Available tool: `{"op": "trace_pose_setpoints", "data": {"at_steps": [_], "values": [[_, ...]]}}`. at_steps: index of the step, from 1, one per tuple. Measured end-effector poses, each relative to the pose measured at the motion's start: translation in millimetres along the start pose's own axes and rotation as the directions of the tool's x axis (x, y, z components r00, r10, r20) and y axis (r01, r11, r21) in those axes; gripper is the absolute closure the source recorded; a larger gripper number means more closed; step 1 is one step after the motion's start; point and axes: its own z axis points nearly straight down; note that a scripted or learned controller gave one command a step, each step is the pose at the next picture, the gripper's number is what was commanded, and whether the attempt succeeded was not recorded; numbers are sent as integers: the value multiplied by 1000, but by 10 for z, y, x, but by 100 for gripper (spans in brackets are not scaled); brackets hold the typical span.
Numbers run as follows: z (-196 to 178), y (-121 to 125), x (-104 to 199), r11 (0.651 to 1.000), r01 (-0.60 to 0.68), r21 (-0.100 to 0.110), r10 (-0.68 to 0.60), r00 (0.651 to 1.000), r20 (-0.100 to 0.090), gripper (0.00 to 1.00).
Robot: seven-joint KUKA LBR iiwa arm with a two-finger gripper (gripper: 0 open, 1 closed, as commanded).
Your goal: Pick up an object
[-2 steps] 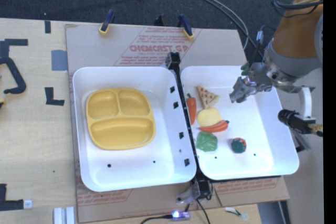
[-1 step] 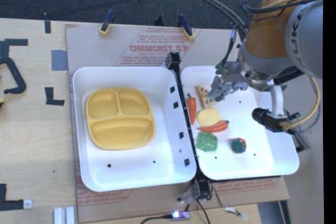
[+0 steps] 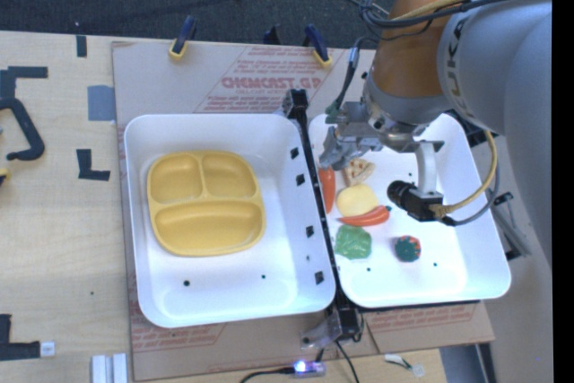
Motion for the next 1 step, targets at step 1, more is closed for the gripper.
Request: {"op": "trace_pose_setpoints", "data": {"at_steps": [1], "values": [[94,207,573,1000,1,0,-1,1000,0,100]]}}
